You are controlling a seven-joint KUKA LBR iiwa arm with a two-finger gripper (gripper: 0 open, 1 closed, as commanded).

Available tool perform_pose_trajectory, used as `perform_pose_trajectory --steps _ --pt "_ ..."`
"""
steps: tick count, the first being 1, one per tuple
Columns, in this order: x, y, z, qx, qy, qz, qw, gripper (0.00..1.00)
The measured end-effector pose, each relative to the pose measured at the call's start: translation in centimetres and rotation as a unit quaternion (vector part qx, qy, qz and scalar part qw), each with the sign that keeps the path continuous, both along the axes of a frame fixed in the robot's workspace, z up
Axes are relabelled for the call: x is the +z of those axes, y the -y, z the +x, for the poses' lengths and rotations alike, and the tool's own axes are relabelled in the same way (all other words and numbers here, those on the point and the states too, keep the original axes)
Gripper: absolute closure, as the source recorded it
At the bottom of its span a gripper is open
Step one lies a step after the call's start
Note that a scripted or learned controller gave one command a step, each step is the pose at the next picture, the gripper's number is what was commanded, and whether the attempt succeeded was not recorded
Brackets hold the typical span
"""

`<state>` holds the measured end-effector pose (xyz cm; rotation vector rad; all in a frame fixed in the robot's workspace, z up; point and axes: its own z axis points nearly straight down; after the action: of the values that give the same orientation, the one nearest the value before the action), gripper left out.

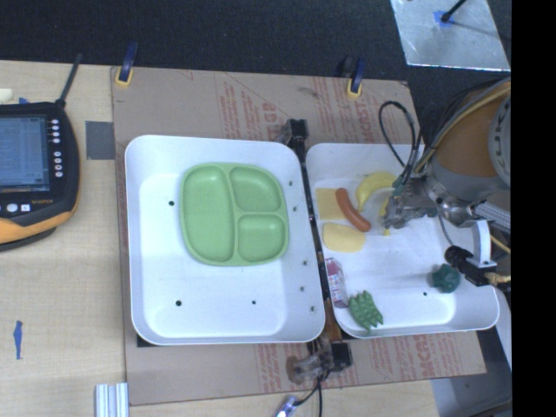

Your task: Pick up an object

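Observation:
The right bin [408,315] holds a red sausage [352,210] lying across pale yellow pieces [343,236], a yellow banana-shaped piece [375,185], a small pink-and-white packet [335,281], a green leafy toy [365,309] and a dark green lump [446,278]. My gripper [396,218] hangs low over the bin just right of the sausage and under the banana piece. Nothing shows between its tips.
The left bin [152,311] carries a light green divided plate [234,213]. A teach pendant [30,176] lies on the bench at far left. Cables [401,137] loop above the wrist. Clamps sit at the board's top edge.

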<state>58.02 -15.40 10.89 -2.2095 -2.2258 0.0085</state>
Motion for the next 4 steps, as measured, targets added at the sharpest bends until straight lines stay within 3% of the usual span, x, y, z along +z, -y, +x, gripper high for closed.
perform_pose_trajectory --steps 1,2,3,4 --pt "0.0 0.0 0.0 0.0 0.0 -0.0001 1.0 0.0" --pt "-1.7 5.8 4.7 -0.003 0.003 0.0002 1.0 0.0" --pt "-1.7 5.1 7.4 -0.001 0.001 0.0008 1.0 0.0" --pt "-1.7 0.6 5.0 0.0 0.002 0.0003 1.0 0.0"
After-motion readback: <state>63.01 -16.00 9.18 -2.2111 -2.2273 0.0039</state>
